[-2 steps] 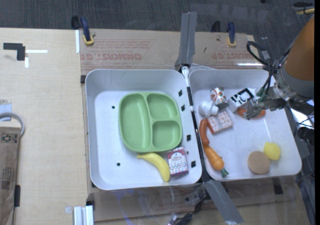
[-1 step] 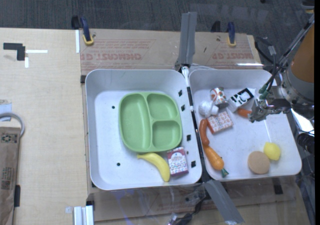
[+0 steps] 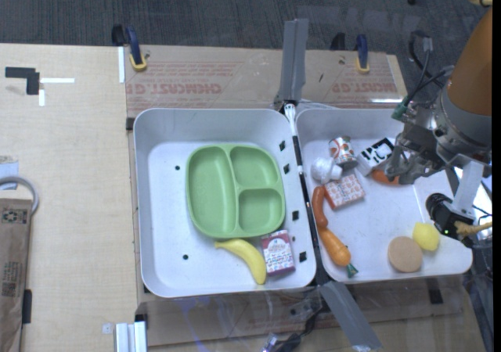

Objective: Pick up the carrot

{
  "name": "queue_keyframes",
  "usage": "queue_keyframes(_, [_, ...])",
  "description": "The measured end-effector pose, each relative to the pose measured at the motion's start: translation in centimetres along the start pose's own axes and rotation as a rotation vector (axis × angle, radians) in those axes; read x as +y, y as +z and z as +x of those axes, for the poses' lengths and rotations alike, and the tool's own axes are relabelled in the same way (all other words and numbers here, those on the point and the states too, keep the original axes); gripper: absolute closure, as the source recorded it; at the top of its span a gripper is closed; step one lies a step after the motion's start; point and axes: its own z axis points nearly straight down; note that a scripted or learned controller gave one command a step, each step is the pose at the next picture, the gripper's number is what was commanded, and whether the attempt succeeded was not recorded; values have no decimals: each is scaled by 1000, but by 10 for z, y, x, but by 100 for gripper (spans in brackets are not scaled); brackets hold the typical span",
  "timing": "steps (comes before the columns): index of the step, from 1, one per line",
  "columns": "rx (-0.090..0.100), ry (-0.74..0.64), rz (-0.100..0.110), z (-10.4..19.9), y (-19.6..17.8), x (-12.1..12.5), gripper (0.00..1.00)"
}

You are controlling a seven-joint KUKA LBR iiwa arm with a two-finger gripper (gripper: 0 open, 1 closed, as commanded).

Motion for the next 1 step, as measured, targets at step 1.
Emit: queue_keyframes(1, [-2,185,4,-50,-22,21,100])
